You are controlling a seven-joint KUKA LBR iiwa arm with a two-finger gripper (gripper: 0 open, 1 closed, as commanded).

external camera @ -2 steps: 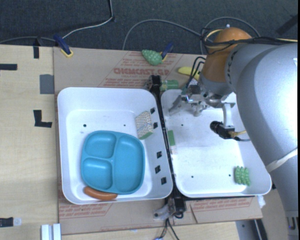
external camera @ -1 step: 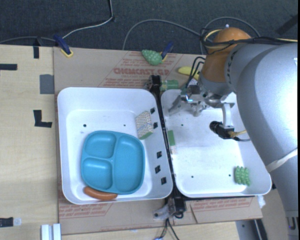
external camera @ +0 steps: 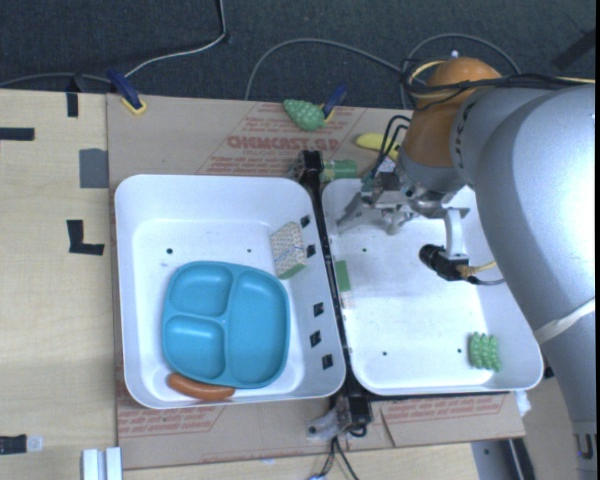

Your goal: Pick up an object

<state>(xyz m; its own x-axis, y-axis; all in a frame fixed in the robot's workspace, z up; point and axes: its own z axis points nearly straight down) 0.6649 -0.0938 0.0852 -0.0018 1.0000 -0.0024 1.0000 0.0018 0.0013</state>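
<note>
The grey arm is taking most of the right side, and it is reaching in over the right bin. Its orange band is sitting above the wrist, near the far edge of this bin. Below the wrist the gripper is hanging over the far left corner of the right bin, close to the wall between the two bins. How far it is open I cannot tell, because the metal parts are blurring together there, and I am seeing no object in it.

The left bin is holding a blue plate with compartments, which is lying in its near half. An orange sausage-shaped object is lying at the near edge of the plate, touching it. A small beige block with a green edge is leaning near the right wall of the left bin, just beyond the plate.

In the right bin a small green bumpy object is lying near the near right corner, well apart from the gripper.
</note>
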